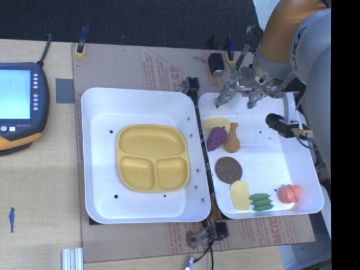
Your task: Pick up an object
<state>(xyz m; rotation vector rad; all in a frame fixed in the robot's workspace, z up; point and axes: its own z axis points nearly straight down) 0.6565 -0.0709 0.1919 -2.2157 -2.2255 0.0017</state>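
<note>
Over the far edge of the right bin (315, 167), the arm's pincer (240, 97) hangs with its two fingers spread and nothing between them. Below it in that bin lie a purple toy (216, 139) touching an orange drumstick (232, 139), a brown disc (228, 169), a yellow piece (239, 195), a green pod (260, 202) and what looks like a pink toy (289, 193). The left bin (95, 151) holds a yellow divided plate (153, 157).
</note>
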